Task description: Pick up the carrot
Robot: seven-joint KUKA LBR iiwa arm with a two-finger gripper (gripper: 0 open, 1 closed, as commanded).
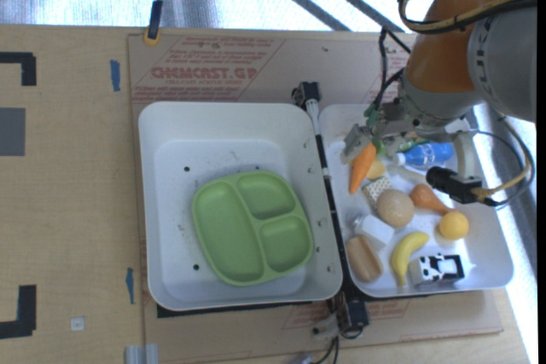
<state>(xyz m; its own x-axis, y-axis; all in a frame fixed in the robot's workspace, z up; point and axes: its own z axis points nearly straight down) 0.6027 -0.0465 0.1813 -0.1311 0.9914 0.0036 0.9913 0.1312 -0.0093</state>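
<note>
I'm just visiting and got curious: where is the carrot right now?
The carrot is in the right bin, near its upper left corner, pointing down and left just under the gripper, above a cracker.

Single fixed camera, mounted above the worktop [68, 183], looking down at a slant. Far edge of the worktop toward frame top, near edge toward frame bottom. Moderate range: both white bins [162, 132] framed whole. Arm [478, 38] entering from frame right.
</note>
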